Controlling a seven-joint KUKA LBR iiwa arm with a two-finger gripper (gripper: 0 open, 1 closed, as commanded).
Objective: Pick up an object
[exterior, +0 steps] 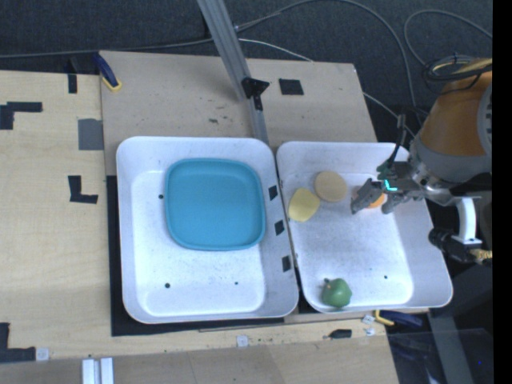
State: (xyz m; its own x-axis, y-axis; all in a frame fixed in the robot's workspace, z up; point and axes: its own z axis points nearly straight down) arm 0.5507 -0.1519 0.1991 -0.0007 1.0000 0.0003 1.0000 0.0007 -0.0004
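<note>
Two white bins (128, 214) on a plywood worktop (48, 230), dark floor beyond.
Left of the claw (368, 199), grip state unclear: one tan disc (330, 186), one yellow piece (304, 205), one blue plate (214, 203); one green fruit (337, 292) below.

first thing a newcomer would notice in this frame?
Probably the big blue plate that takes up most of the left bin. Next, the gripper reaching over the right bin, close to a tan round object and a yellow one, with a green object alone near the front edge.
</note>
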